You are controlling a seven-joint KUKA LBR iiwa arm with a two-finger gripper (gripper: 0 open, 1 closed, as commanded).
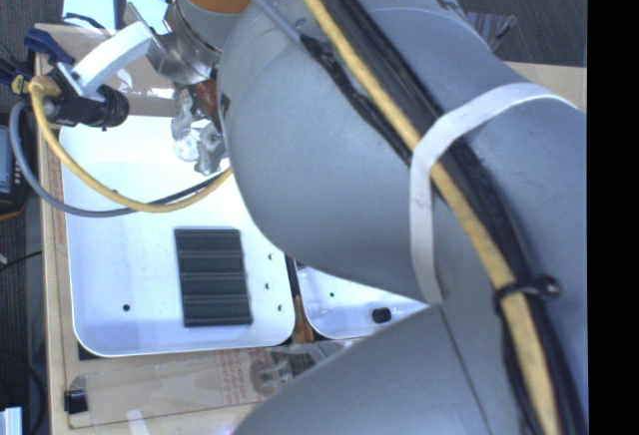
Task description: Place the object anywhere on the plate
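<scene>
Here the arm (399, 174) hides much; the hand (200, 146), grip unclear, hangs above the left bin (120, 253).

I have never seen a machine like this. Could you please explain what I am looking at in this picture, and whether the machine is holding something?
This is one picture, taken by a camera fixed above a workbench and looking down at a slant. The big grey shape filling most of the picture is a robot arm, very close to the camera; it reaches in from the right. A yellow cable and black cables run along it. At its far end, near the top left, is the gripper, the part that grasps, hanging over a shallow white bin. A dark ribbed rectangle lies in that bin. A corner of a second white bin peeks out beside it, under the arm. The gripper is small and partly hidden, so I cannot tell if it holds anything. I cannot make out a plate.
</scene>
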